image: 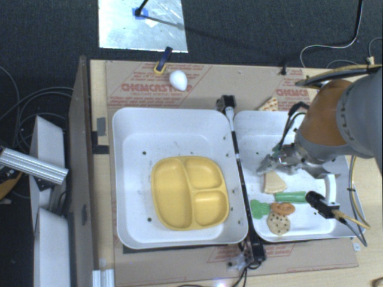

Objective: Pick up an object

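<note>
Gripper (270, 164) hangs low in the right bin (257, 130), w/ the arm (338, 121) coming in from 3 o'clock; open or closed, can't tell. Tan wedge (274, 182) sits just at its 6 o'clock, tip pointing toward 12, touching or not unclear. Green piece (281, 201) lies below it, long axis 3-to-9. Cookie (278, 223) at bin's 6 o'clock edge. Yellow tray (190, 191) in left bin (137, 130).

The grey arm comes in from three o'clock, orange band above the wrist, bent down toward eight o'clock. Its end effector (276, 162) hangs low, tips pointing toward nine o'clock.
</note>
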